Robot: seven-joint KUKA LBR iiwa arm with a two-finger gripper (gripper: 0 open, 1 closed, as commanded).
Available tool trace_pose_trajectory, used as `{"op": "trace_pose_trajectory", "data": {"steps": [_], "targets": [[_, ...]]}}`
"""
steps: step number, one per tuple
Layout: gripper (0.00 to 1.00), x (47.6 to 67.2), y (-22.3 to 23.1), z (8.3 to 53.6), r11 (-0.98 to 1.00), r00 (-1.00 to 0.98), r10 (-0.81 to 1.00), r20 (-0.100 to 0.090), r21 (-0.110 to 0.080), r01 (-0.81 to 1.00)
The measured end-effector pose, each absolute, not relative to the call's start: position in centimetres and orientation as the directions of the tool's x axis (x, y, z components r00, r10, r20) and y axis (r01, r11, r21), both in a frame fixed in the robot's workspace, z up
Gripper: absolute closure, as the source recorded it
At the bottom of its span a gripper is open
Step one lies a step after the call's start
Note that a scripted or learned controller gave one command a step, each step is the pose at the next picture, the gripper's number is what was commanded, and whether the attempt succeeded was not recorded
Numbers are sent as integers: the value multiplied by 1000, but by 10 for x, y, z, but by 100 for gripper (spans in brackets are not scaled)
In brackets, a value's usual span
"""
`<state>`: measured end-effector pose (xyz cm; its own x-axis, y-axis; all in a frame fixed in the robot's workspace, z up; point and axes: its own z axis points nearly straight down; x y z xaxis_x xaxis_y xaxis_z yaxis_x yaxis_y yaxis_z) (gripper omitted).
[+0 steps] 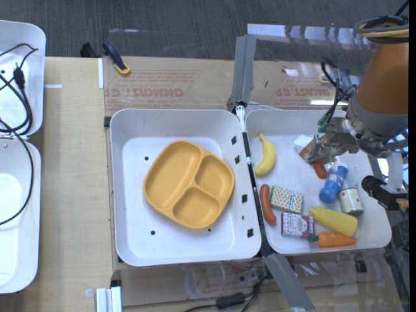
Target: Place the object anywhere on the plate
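Note:
A yellow plate (pixel 188 184) with three compartments lies in the left bin (pixel 118 174) with nothing on it. My gripper (pixel 317 153) hangs low over the back of the right bin (pixel 286 130), under the grey and orange arm. Just below it lies a small reddish-brown item (pixel 320 170), and a small white piece (pixel 303 142) sits at its left. The arm hides what is directly under the gripper. A banana (pixel 265 155) lies at the bin's left side, apart from the gripper.
The right bin also holds a sausage (pixel 264 202), a patterned box (pixel 286 199), a pink carton (pixel 297 225), a yellow bottle (pixel 333 220), a carrot (pixel 336 240), a blue bottle (pixel 331 186) and a small can (pixel 351 201). A raised divider (pixel 244 155) separates the bins.

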<state>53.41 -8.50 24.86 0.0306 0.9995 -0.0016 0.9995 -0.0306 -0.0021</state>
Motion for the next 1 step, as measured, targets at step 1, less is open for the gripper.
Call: {"op": "trace_pose_trajectory", "data": {"steps": [1], "targets": [[100, 505, 5, 213, -35, 34, 999, -2, -5, 999]]}}
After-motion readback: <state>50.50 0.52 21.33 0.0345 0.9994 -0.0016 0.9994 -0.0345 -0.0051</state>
